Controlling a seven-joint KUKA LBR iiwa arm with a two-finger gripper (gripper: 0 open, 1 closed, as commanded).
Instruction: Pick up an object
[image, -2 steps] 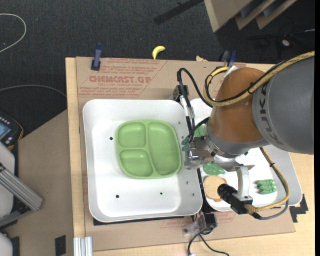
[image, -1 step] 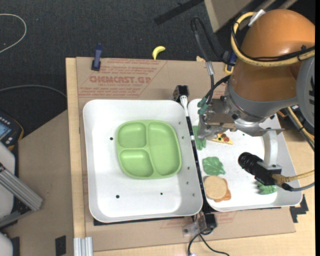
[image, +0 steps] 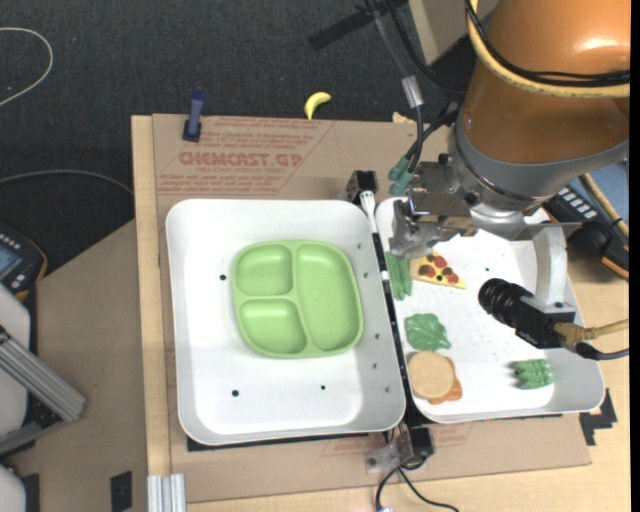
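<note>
The gripper, whose opening cannot be told, is shown low over the right bin with a green strip directly beneath it and a pizza slice just beside, nothing yet judged lifted.

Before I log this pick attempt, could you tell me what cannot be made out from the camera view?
- Gripper: the wrist overhead covers the fingers, so their state and any contact with the green strip cannot be judged.
- Right bin: its far part lies under the arm.
- Pizza slice: its upper end runs under the wrist.
- Yellow piece beyond the cardboard: too small to identify.
</note>
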